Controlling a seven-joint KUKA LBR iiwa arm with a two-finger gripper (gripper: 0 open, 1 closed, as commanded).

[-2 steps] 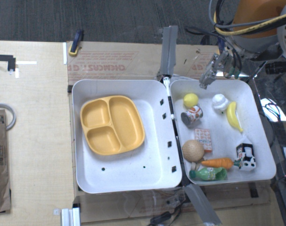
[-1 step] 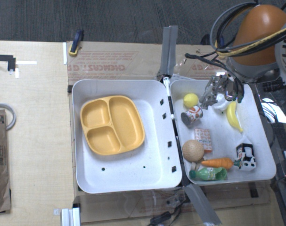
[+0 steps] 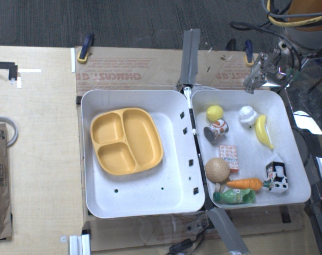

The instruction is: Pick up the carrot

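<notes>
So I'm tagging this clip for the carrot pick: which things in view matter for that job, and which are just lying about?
For the job:
carrot, near the front of the right bin
gripper, above that bin's far edge

Lying about:
banana
lemon
small can
brown ball
green packet
toy cow
yellow divided plate in the left bin

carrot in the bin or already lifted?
In the bin. The carrot lies flat on the right bin floor near its front edge, beside the green packet; the claw is at the far rim.
</notes>
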